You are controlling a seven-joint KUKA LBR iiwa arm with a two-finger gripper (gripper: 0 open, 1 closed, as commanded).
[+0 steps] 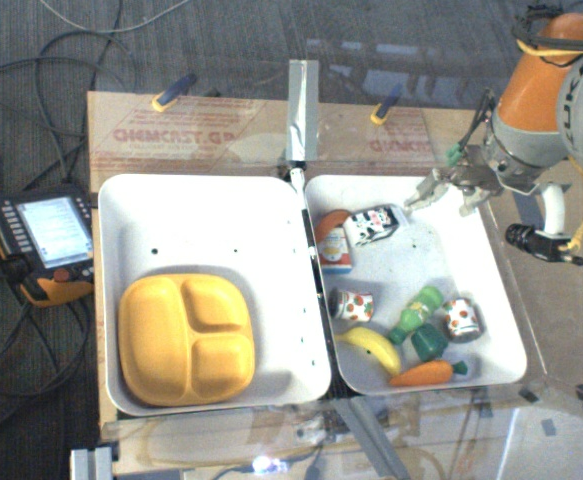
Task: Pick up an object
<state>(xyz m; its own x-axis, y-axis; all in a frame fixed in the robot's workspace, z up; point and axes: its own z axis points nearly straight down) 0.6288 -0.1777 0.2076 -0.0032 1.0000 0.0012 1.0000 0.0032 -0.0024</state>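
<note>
Here, 2 white bins are seen: the left bin holds a yellow tray. In the right bin a banana, carrot, green bottle and patterned carton are scattered. The gripper is poised above its far corner, fingers spread with nothing between them. Labels cannot be read.

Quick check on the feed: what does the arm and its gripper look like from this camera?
The arm is grey with a broad orange band above the wrist. Its gripper is pale metallic grey with two slim fingers, a small green part beside it, and dark cables along the wrist.
</note>
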